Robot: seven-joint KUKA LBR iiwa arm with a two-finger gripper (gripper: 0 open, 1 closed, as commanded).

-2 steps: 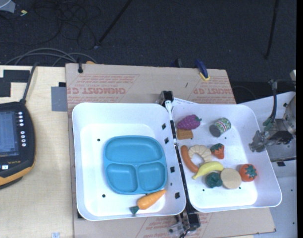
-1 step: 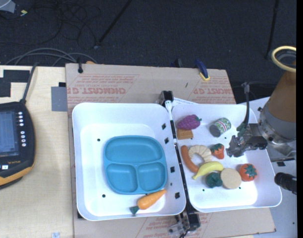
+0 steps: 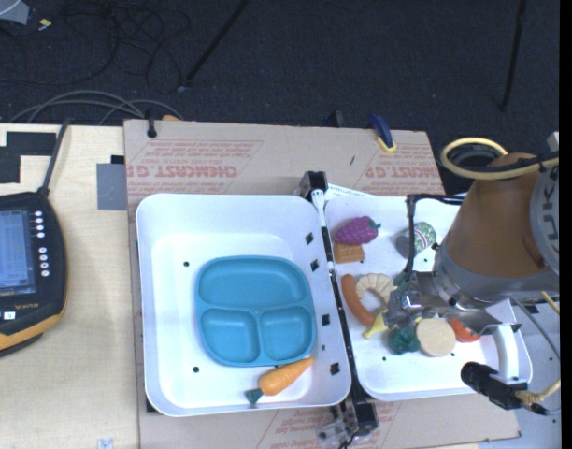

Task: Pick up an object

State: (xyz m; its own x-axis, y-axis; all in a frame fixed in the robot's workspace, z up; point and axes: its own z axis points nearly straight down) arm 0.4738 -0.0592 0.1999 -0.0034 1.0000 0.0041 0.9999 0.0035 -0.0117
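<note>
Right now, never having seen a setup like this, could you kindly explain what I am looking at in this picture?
One camera above the bench looks down at a slant. The grey and orange shape on the right is a robot arm; its gripper is low in the right bin, among toy foods: purple grapes, a shrimp, a round beige piece. Whether it holds anything is hidden. The left bin has a blue divided tray and a toy carrot. At far left sits the control tablet.

A black-and-orange handheld control pendant with a lit screen lies at nine o'clock. A coiled yellow cable sits at two o'clock.
</note>
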